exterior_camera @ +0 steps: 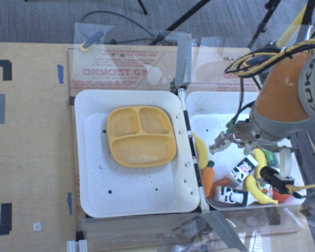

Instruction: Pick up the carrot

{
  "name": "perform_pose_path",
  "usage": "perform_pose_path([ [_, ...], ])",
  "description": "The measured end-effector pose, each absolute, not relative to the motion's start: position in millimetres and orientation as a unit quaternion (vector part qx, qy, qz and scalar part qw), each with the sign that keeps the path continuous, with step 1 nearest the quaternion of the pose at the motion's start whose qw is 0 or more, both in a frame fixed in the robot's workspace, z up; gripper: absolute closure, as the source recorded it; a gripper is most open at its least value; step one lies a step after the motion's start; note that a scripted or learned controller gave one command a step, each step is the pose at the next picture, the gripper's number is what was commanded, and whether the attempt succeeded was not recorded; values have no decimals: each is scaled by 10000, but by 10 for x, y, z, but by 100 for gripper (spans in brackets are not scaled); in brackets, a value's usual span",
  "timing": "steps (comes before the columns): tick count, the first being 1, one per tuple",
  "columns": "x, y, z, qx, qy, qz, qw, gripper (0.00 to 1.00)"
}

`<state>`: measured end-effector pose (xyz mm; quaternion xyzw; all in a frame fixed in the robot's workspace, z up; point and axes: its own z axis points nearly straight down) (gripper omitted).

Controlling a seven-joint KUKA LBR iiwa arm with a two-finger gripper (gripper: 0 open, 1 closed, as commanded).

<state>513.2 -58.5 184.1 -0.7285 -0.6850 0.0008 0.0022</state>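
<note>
1. Carrot (208, 178): tapered orange cone with a green top, against the right bin's (212, 114) left wall, near its front corner.
2. Gripper (226, 140): metal fingers spread, holding nothing, above the speckled floor.
3. Yellow three-compartment plate (142, 135) in the left bin (94, 182).

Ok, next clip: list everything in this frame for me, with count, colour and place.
Bins: two, white, side by side on the bench.
Divided plate: one, yellow, three compartments, in the left bin.
Carrot: one, orange with green top, at the right bin's left wall, near the front.
Bananas: at least two, yellow; one at the right bin's left wall behind the carrot, one near the front right.
Cartons: two, black and white, front of the right bin.
Red item: one, beside the carrot; kind unclear.
Arm: one, grey with orange band, over the right bin.
Gripper: one, above the right bin.
</note>
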Motion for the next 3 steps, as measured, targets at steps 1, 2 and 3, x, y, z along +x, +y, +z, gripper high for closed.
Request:
perform_pose_path([
  [1, 5140, -595, 1937, -7293, -6842, 1, 9, 100],
  [2, 5128, 186, 2581, -7553, -6554, 2, 0, 100],
  [3, 5355, -281, 2167, -5223, -8528, 2, 12, 100],
])
